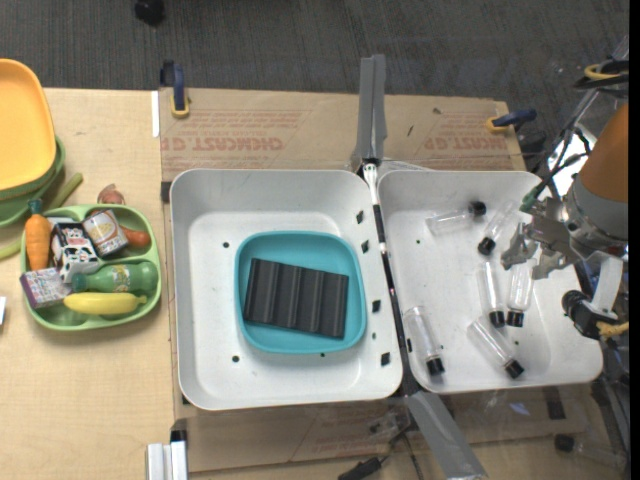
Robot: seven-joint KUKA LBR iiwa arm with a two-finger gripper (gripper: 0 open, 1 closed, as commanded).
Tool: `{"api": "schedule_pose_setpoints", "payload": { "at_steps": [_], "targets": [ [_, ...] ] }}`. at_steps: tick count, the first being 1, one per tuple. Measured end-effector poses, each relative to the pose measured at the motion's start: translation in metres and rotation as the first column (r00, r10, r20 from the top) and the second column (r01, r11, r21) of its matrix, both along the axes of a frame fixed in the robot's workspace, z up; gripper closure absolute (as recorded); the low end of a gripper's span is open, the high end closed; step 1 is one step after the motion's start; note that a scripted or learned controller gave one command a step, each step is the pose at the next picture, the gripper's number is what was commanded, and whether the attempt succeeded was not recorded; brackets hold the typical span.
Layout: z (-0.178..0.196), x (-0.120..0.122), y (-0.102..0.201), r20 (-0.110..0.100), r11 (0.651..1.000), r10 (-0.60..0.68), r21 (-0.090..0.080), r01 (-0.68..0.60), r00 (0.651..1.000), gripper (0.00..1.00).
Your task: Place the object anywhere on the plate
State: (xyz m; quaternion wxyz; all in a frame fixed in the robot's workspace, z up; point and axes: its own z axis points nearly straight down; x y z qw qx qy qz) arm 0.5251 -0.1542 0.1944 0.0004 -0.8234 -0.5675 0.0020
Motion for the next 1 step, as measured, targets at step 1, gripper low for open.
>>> {"api": "schedule_pose_setpoints", "payload": {
  "at_steps": [1],
  "targets": [
    [0.0001,0.0000,-0.0001,0.000,1.000,-0.001,0.000,0.001,1.000,0.00]
  ]
}}
